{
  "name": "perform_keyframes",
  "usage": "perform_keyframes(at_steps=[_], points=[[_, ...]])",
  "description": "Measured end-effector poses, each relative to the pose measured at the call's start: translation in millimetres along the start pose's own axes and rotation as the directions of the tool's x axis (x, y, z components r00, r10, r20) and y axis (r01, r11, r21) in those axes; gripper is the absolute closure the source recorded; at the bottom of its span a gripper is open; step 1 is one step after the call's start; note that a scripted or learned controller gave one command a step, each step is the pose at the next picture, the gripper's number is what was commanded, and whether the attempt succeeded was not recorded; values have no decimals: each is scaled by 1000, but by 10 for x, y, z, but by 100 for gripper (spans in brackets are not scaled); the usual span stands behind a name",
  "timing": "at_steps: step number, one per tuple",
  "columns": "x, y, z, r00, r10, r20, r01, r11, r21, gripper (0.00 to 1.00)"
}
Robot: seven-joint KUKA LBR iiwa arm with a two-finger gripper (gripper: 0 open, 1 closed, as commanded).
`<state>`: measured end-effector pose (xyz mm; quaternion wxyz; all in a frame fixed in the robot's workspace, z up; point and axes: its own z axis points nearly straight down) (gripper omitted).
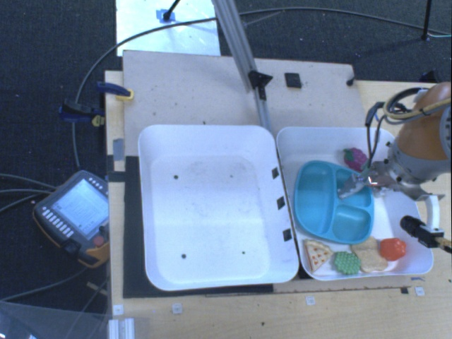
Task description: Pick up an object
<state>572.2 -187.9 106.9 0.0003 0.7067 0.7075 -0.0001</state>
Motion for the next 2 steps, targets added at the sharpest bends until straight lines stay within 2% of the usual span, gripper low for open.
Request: perform_keyframes(at_steps=[1,2], points=[[-14,12,-127,1000,-1,4,1,1000,-4,100],[64,-2,-593,1000,-4,0,4,1000,-4,100]])
